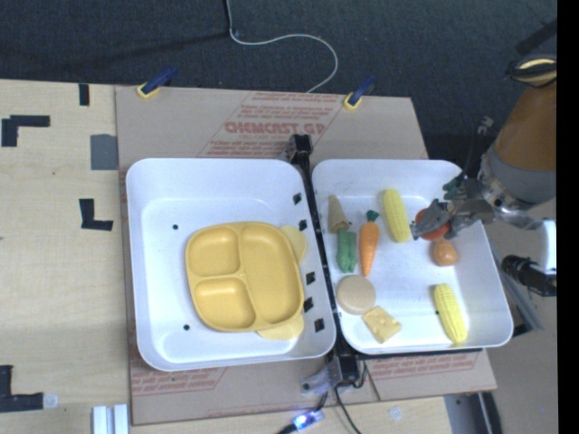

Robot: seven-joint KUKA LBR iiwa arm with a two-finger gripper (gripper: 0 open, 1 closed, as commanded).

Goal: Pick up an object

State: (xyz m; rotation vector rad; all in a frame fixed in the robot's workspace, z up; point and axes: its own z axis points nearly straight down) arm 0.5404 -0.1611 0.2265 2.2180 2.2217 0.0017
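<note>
My gripper (431, 221) hangs over the right side of the right bin (412, 170), reaching in from the right. A small red item (439, 232) shows right beneath its tip, partly hidden by it. Just below that lies a brown-orange round piece (444, 254). An ear of corn (394, 213) lies to the gripper's left, and beyond it a carrot (368, 245) and a green vegetable (346, 250). A second ear of corn (450, 312) lies near the bin's front right corner.
A tan cone (336, 212), a beige round piece (355, 294) and a cheese wedge (382, 324) sit along the right bin's left side. The left bin (154, 197) holds a yellow divided plate (244, 274). A dark divider (312, 233) runs between the bins.
</note>
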